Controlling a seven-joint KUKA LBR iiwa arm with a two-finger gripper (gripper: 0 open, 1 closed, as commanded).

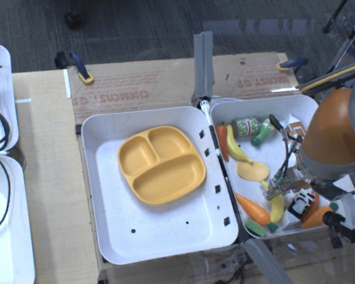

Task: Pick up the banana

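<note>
The banana (236, 149) is yellow and curved. It lies in the right bin (257, 103) near its left wall, beside a red item (221, 134). My gripper (276, 188) hangs low over the front middle of that bin, below and to the right of the banana and apart from it. It sits just above a small yellow piece (277, 209) and next to a pale yellow slice (253, 172). The grey arm with its orange band (338, 137) covers the bin's right side.
The right bin also holds a green bottle (253, 128), a carrot (252, 208), a green piece (256, 228), an orange item (311, 218) and a black-and-white item (301, 203). In the left bin (112, 239) lies a yellow divided plate (161, 165).
</note>
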